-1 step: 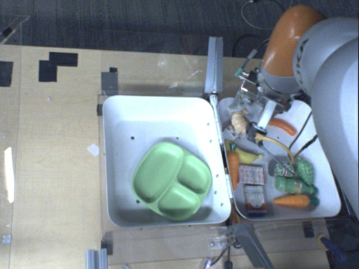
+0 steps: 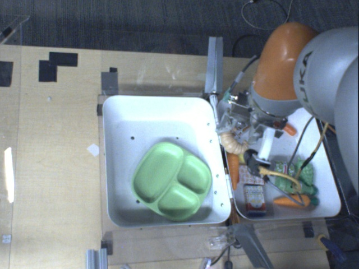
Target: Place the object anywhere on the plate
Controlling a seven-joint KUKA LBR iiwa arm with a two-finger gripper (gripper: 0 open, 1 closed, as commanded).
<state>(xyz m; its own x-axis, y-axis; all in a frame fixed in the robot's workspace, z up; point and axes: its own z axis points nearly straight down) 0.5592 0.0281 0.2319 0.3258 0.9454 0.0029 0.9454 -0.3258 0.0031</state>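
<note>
Green plate (image 2: 171,181) nearest, bare in the left bin (image 2: 120,116); pale ring-shaped pastry (image 2: 234,143) farther back.

Sits at the right bin's (image 2: 331,198) left rim, just under the hand (image 2: 242,129), among a carrot (image 2: 289,202) and small packets. Probably light, soft, crumbly; best pinched gently across the ring. Round, so no clear long axis or pointing direction. Cannot tell the hand's state, nor whether the pastry is gripped.

Grey arm (image 2: 331,72) with orange band (image 2: 283,60), black cables, partial dark lettering.
</note>
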